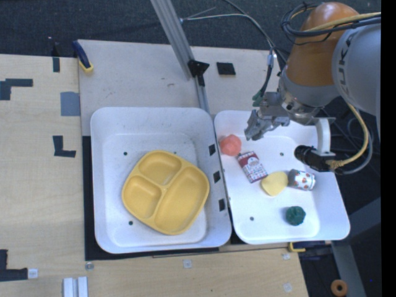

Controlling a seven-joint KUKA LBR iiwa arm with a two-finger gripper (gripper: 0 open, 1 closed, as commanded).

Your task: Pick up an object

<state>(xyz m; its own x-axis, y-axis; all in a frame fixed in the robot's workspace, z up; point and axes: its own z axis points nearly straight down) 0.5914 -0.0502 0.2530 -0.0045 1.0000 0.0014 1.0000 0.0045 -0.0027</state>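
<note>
The tool (255,130) hangs over the right bin (328,228), near its far-left corner, just beside the pink ball (231,145); I cannot tell its state. It should center above the ball, then descend straight.

We see two shallow white bins side by side on the bench. The left bin (102,166) holds a yellow divided tray (165,192), lying tilted across its floor. The right bin (328,224) holds five small things: an orange-pink ball (231,145) near its upper left corner, a red-and-white packet (251,166) just below it, a pale yellow lump (274,183) beside a small white-and-red cup (302,179) lying on its side, and a dark green ball (295,215) nearer the front edge. The grey arm (337,48) reaches in from the right, and its gripper (255,130) hangs over the upper part of the right bin, just right of the orange-pink ball. We see nothing between its fingers.
</note>
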